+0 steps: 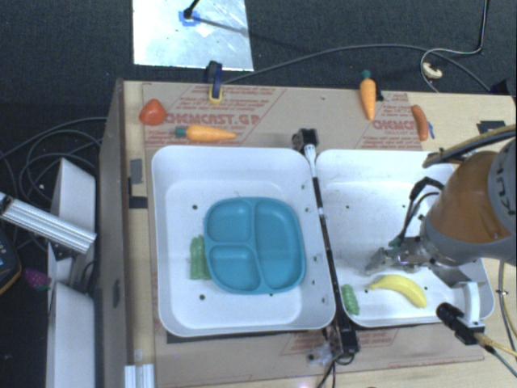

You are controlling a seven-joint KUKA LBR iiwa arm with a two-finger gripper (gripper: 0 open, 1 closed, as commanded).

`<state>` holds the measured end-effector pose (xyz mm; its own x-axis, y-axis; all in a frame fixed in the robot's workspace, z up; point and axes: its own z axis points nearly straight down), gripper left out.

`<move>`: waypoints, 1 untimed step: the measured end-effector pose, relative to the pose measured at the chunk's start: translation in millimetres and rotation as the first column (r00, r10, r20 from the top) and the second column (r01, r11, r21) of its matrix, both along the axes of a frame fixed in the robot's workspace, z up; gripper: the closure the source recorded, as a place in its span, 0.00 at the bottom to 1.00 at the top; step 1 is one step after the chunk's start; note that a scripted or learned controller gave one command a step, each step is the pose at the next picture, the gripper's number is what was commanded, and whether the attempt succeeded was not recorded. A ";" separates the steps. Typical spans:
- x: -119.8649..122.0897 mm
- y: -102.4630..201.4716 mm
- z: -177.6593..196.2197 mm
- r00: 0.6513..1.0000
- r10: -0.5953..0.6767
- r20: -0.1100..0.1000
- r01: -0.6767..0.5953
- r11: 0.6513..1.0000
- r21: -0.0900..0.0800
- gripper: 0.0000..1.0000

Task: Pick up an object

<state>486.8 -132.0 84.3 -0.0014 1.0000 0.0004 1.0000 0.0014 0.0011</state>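
The gripper (386, 257) hung over the right bin (363, 180). Just below it in the view lay the banana (399, 288); down and to its left, at the bin's corner, lay a small pod-like thing (349, 298), possibly a toy vegetable. Well to its left, in the left bin (182, 176), sat the divided plate (254, 245), with another pod (197, 258) touching the plate's far side.

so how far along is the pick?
Done: the arm has reached into the right bin, its hand low just above the banana. In hand: nothing visibly; the banana lies on the bin floor. Left: grasp and lift. Whether the hand is open, I can't tell.
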 end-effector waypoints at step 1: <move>69.0 -61.5 22.1 1.000 0.001 0.003 -0.001 1.000 -0.003 0.00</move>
<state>555.8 -193.5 106.4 -0.0026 1.0000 -0.0028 1.0000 0.0026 0.0043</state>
